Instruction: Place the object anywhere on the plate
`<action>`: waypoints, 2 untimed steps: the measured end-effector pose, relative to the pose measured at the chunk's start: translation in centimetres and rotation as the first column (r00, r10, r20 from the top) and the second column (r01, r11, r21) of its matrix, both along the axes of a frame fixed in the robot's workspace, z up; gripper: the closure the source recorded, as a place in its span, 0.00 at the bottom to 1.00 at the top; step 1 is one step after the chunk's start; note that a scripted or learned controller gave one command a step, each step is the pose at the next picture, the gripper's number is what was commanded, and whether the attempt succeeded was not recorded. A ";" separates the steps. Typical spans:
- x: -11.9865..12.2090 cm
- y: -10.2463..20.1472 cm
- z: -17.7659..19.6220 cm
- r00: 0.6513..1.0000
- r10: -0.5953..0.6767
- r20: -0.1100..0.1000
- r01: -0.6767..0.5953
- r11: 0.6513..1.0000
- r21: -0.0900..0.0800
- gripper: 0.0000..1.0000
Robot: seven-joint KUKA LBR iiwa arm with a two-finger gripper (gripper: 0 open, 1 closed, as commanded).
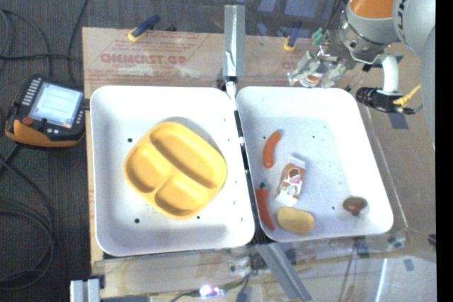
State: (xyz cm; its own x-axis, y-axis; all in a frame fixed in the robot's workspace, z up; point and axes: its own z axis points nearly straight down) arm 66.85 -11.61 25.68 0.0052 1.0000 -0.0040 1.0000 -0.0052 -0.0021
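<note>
Nearest the lower edge, in the right bin (pixel 368 152), a yellow potato-like piece (pixel 296 221) is seen beside a red chili-shaped item (pixel 262 207) lying along the bin's left wall, with a small brown rounded object (pixel 355 205) near the right corner. Just beyond, a small white-and-red packet (pixel 291 182) lies tilted near the bin's middle, and an orange-red sausage (pixel 271 148) is seen farther up. In the left bin (pixel 106 173), the yellow compartmented plate (pixel 176 167) is shown near the centre, nothing resting on it. At the far side, the gripper (pixel 320 69) is held above the right bin's far rim, apart from every object; whether its fingers are spread or pressed together cannot be told. A handheld control pendant (pixel 46 112) lies left of the bench.
</note>
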 end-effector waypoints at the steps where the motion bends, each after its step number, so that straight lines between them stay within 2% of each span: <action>1: -3.3 9.6 -0.2 0.989 0.147 0.000 -0.147 0.989 0.004 1.00; 2: -6.5 15.1 -1.3 0.975 0.222 -0.001 -0.222 0.975 0.004 1.00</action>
